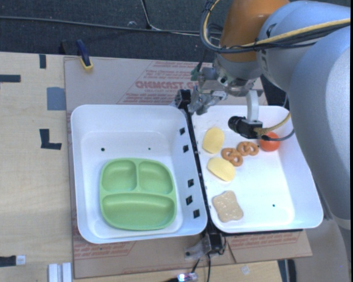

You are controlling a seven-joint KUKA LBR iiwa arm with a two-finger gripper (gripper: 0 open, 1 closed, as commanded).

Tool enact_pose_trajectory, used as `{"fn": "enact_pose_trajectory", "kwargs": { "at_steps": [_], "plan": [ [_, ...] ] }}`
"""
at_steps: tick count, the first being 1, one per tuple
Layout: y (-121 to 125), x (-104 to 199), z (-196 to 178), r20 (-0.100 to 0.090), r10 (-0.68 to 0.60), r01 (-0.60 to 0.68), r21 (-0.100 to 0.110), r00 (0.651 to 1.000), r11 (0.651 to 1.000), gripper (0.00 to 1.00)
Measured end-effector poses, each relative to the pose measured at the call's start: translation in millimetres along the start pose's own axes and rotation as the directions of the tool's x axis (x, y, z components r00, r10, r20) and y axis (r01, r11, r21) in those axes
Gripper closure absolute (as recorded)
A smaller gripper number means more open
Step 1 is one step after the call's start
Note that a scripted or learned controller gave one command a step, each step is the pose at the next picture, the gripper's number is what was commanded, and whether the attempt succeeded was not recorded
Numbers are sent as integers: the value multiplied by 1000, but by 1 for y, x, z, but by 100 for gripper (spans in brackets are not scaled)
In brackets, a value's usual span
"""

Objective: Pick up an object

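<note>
While the tool (201, 98) is hanging over the far edge of the right bin (282, 187), close to the divide between the two bins, its opening is not readable from this slanted view, so I cannot tell whether it is wide or narrow; nothing is showing in its grip. Candidate items are lying in the right bin: a round yellow piece (213, 140) nearest, just toward the camera from the tool; a pretzel (239, 153) and a red-orange piece (270, 143) off to its right; a second yellow piece (221, 169) nearer the camera; a tan cracker-like piece (227, 206) nearest the front rim. A green divided plate (137, 194) is sitting in the left bin (85, 157). Judging by this, the round yellow piece is offering the shortest reach, a short shift toward the camera before descending.
</note>
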State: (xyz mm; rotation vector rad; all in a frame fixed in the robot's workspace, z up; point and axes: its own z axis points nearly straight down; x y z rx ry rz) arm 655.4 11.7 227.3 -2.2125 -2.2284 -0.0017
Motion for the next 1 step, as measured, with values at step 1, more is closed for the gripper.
{"fn": "enact_pose_trajectory", "kwargs": {
  "at_steps": [1],
  "plan": [
    [-3, 57, -7, 0, 0, 0, 1, 1000, 1000, 100]
  ]
}}
